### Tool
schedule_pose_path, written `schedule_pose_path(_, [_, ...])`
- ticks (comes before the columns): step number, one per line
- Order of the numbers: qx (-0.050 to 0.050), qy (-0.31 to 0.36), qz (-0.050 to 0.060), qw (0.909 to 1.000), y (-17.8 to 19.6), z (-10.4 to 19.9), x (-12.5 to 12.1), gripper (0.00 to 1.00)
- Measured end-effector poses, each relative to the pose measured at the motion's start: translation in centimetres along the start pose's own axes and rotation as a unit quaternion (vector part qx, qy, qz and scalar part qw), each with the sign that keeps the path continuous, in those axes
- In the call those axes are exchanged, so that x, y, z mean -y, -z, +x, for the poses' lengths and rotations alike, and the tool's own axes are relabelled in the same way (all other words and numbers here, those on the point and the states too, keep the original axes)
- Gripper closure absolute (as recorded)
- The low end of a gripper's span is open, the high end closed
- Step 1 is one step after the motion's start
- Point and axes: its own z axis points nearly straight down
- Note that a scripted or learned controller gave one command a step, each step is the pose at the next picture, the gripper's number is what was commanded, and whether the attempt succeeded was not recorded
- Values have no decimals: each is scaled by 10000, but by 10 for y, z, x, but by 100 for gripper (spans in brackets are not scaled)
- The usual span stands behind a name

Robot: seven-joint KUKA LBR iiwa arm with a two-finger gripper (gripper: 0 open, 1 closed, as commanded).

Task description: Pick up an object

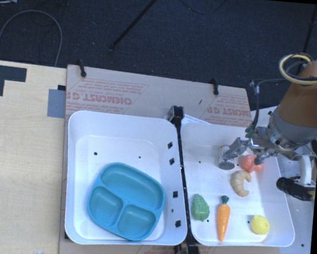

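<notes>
Fingers (pixel 243 158) spread, straddling a small pink-red rounded toy (pixel 250 163) in the right white bin (pixel 282 230) | beige croissant-shaped toy (pixel 240 183) just below them | orange plastic carrot (pixel 223 216) farther below.

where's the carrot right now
In the camera view the carrot lies in the right bin, near its front edge, leaf end pointing away from it, between the green broccoli piece and the yellow lemon.

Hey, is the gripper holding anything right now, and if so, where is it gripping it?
It cannot be told. The gripper is down at the pink-red toy in the right bin, but a grasp isn't visible.
</notes>
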Motion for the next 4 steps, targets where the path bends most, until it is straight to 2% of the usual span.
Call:
schedule_pose_path(1, [11,10,-73,10000,9,0,-2,0])
schedule_pose_path(2, [8,11,-57,10000,-36,2,-10,0])
schedule_pose_path(3, [6,8,-57,10000,-98,5,-15,0])
schedule_pose_path(4, [5,3,-54,10000,-122,6,-15,0])
